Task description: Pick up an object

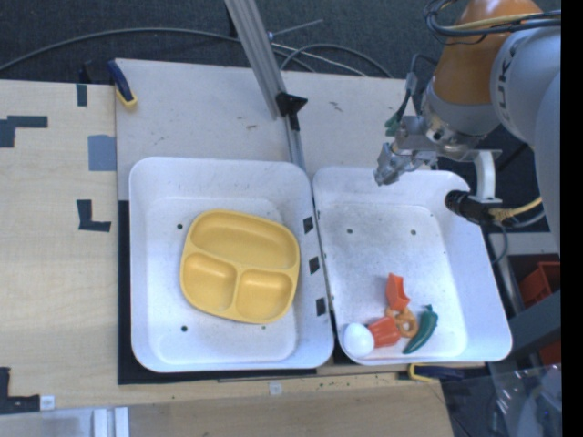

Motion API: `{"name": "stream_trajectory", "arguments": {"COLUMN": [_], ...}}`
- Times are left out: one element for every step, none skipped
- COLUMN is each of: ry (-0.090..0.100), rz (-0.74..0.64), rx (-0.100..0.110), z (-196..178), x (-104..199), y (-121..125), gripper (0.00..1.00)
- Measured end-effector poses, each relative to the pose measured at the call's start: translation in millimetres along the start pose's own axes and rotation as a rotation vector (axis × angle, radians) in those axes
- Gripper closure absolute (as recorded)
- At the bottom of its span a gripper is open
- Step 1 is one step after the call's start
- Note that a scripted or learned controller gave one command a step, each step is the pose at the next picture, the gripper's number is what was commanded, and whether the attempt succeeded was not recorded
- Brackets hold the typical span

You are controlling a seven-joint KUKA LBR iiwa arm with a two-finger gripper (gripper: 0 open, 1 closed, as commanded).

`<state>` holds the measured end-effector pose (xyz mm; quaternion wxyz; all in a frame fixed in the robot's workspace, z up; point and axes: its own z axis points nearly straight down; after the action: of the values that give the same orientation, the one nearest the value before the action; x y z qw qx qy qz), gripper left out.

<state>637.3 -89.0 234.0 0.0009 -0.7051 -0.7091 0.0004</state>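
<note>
My gripper (390, 171) hangs over the far edge of the right bin (474, 271), with nothing seen between its fingers. At the near end of that bin lies a small heap: an orange piece (395, 291), a red-orange piece (386, 330), a pretzel-shaped ring (406, 322), a green pepper-like piece (423, 330) and a white egg (358, 339). The heap is well below the gripper in the camera view, far from the fingertips.
A yellow divided plate (240, 265) lies in the left bin (146, 244). A slanted metal pole (264, 53) with a black clamp stands behind the bins. A blue and yellow tool (121, 84) rests on the bench at far left.
</note>
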Motion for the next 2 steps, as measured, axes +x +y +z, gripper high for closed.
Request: {"name": "stream_trajectory", "arguments": {"ry": [0.001, 0.000], "rz": [-0.002, 0.000], "rx": [0.001, 0.000], "z": [9.7, 11.0], "x": [60.3, 104.2], "y": [-5.4, -4.5], "gripper": [1.00, 1.00]}}
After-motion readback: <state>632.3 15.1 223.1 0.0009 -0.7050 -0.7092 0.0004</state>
